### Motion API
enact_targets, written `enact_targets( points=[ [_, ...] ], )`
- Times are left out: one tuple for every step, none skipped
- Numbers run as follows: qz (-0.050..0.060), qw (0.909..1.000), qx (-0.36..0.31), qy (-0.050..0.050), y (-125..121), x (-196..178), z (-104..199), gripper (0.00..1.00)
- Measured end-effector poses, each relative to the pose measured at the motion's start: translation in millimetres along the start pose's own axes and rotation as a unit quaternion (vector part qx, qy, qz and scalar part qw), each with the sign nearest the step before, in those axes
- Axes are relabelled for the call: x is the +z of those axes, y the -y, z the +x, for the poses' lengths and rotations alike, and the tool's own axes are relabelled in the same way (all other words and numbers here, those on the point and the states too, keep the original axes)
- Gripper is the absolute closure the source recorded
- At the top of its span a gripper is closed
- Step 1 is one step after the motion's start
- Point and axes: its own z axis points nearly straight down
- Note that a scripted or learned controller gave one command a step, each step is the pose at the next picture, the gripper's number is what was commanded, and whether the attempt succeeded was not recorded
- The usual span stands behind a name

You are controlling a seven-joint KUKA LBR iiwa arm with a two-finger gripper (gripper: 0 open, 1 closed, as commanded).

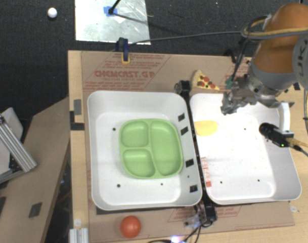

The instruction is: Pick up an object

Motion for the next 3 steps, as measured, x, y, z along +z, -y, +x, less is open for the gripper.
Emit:
enact_targets(
  points=[
    [0.0,1.0,0.0,0.0,-21,18,53,1.0],
    [0.0,1.0,-0.001,-0.001,-40,14,102,1.0],
    [0.001,1.0,-0.001,-0.001,-53,35,153,1.0]
  ],
)
